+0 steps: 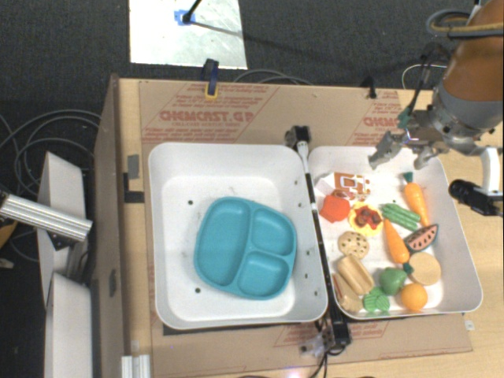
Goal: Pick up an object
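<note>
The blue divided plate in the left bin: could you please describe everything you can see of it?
The blue divided plate is a turquoise, plastic-looking tray with rounded corners and three compartments, one large and two smaller. It lies flat and turned at a slant on the floor of the left bin, near its middle. Nothing lies in it, and no other object touches it.

Divided tray (pixel 245 247) lies in left bin (pixel 169 172); toy foods (pixel 382 246) crowd right bin (pixel 465 278); gripper (pixel 405 150) above right bin's far edge.

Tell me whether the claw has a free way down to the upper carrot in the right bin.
Probably yes: the claw hangs just above the upper carrot, whose top is uncovered.
</note>
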Available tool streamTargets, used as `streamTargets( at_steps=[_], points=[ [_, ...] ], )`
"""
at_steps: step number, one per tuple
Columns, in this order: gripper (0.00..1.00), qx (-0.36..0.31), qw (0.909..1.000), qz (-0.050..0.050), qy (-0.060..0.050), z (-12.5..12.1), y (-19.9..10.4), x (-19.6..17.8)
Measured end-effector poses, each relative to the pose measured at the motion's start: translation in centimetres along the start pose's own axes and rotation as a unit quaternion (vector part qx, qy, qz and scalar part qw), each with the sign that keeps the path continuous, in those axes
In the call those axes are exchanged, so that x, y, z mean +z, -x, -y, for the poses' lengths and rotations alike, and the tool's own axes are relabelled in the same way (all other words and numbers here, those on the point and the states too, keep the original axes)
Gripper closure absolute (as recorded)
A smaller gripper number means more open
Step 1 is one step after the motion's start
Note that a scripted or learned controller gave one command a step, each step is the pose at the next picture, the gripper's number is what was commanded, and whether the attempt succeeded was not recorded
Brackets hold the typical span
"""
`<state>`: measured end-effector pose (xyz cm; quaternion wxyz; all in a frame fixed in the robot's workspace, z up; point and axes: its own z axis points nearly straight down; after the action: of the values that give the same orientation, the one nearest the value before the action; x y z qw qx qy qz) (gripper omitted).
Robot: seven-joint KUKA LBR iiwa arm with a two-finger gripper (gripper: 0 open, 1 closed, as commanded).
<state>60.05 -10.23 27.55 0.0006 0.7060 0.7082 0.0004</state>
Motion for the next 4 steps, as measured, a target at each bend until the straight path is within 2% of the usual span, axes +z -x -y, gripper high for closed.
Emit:
streamTargets(
  at_steps=[1, 2, 3, 4],
  points=[
    [0.0, 0.004, 1.0, -0.001, -0.004, 6.0, 5.0, 9.6],
    [0.0, 0.002, 1.0, 0.0, -0.001, 6.4, 7.2, 19.6],
    [1.0, 0.0, 1.0, 0.0, 0.001, 6.2, 7.0, 18.0],
    [1.0, -0.003, 1.0, 0.001, 0.002, 2.0, 1.4, 19.0]
  ],
)
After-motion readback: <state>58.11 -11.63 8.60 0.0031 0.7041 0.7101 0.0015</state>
